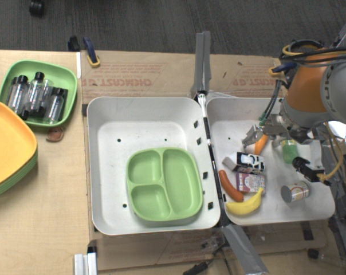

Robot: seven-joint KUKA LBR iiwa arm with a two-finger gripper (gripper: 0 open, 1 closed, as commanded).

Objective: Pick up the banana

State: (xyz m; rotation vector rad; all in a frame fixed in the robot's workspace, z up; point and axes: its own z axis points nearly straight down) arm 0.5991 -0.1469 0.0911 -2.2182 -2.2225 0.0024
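Observation:
The yellow banana (246, 204) lies curved along the front edge of the right bin (230, 119), near its front left corner. My gripper (259, 135) hangs over the middle of that bin, well behind the banana and apart from it. A small orange carrot-like piece (261, 143) sits right at the gripper's tip; whether it is gripped is unclear.
Beside the banana lie a red sausage (230, 186), a pink packet (251, 182), a black-and-white box (250, 161), a metal can (295, 192) and a green item (289, 151). The left bin (104, 153) holds a green divided plate (164, 183). A bottle tray (38, 93) and yellow plates (10, 148) stand far left.

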